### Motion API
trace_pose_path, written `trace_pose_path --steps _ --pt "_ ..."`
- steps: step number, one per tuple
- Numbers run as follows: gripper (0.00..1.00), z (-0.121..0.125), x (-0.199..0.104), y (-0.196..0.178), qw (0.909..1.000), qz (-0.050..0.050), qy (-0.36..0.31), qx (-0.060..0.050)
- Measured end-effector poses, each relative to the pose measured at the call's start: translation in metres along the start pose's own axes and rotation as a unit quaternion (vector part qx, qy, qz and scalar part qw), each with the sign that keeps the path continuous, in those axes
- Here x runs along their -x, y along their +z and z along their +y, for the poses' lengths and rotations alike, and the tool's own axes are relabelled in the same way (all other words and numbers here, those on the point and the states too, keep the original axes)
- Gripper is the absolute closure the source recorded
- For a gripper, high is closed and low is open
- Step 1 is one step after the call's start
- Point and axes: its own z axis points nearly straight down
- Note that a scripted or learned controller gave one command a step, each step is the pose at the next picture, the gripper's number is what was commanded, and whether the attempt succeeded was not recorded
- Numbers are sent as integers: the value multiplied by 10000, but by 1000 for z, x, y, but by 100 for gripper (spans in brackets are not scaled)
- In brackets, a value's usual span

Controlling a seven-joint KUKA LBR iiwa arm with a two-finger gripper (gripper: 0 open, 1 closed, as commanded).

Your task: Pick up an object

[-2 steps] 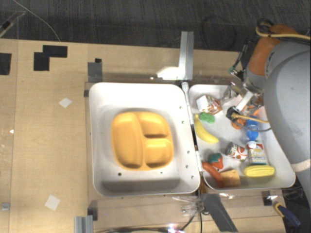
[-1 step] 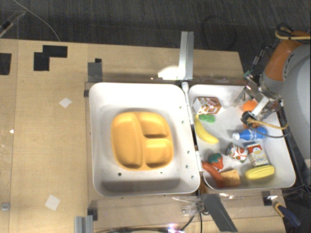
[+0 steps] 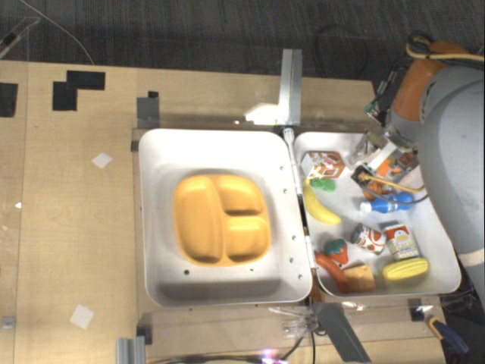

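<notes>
White plastic forms both shallow bins on the wooden table [image 3: 83, 226]. The left bin [image 3: 155, 279] contains one yellow three-compartment tray [image 3: 221, 219]. The right bin [image 3: 447, 268] holds the pickable objects: a yellow banana [image 3: 320, 207], a blue bottle [image 3: 386, 202], a yellow corn cob [image 3: 405, 268], a red-and-white carton [image 3: 400, 241], a red-and-green vegetable toy [image 3: 336, 250] and a tan bread piece [image 3: 361, 277]. My hand [image 3: 379, 164] is positioned over the upper part of the right bin, near the blue bottle; I cannot tell whether it is open or closed.
</notes>
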Motion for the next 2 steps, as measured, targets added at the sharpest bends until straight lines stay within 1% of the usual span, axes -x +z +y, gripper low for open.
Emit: trace_pose_path --steps 1,2 --pt "0 -30 45 -2 9800 88 1989 35" --pt "0 7 67 -1 9714 88 2374 -3"
